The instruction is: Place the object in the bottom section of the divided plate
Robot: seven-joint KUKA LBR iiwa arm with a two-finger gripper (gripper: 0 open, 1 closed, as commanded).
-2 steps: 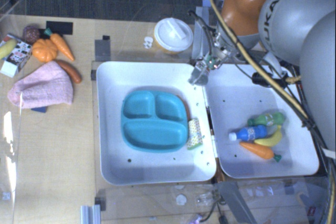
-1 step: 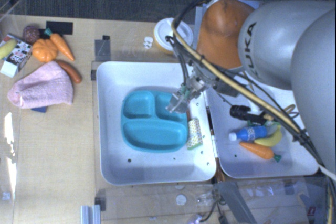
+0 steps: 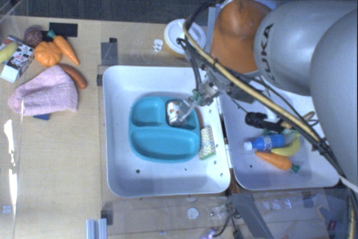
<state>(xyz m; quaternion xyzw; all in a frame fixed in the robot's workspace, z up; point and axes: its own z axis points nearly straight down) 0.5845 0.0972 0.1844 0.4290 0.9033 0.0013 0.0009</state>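
Note:
A blue divided plate (image 3: 137, 143) lies in the left white bin (image 3: 120, 176). It has two small sections at the top and one wide section at the bottom. My gripper (image 3: 189, 106) reaches in from the right and hangs over the plate's top right section. Just below its tip sits a small pale object with red specks (image 3: 177, 113), in or just above that top right section. I cannot tell whether it is held. The wide bottom section has nothing in it.
A green patterned sponge (image 3: 207, 142) lies against the plate's right edge. The right bin (image 3: 246, 176) holds a blue bottle (image 3: 267, 143), a banana (image 3: 291, 148), a carrot (image 3: 275, 160) and a black item (image 3: 256, 118). A pink cloth (image 3: 45, 93) and toy vegetables (image 3: 56, 52) sit left of the bins.

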